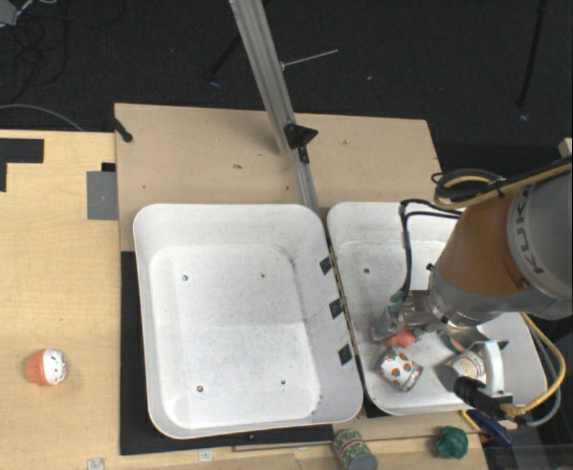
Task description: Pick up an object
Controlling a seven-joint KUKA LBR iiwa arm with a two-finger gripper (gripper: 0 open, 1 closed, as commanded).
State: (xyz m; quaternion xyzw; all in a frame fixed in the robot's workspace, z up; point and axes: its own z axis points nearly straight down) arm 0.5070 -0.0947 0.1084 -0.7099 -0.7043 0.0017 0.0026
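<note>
Small red-orange object point(401, 339) lies in the right bin point(364, 238), in the lower half, toward the middle of the floor. The gripper point(400, 319) sits right above it in the view, its tip at or touching the object's upper edge; real contact is too blurred to call. Cannot tell whether the gripper is open or closed, and nothing reads clearly as held.

Just below the red-orange object, nearly touching it, lies a round white item with red spots point(399, 368), close to the bin's near wall. Both things are left of the arm's bulk.

The arm point(506, 253), grey with an orange band, comes in from the right and covers much of the right bin's right side.

The left bin point(159, 225) sits beside the right bin, and their rims meet along the middle, where small black clips point(335, 307) show.

Outside the bins: an orange and white round toy point(46, 367) rests on the pale wood bench far left, well apart from everything else. A green lump point(452, 443) and a dark patterned can point(352, 448) lie on the bench's front edge below the right bin. A metal rail point(266, 76) runs slanted from the top of the view down to the gap between the bins.
</note>
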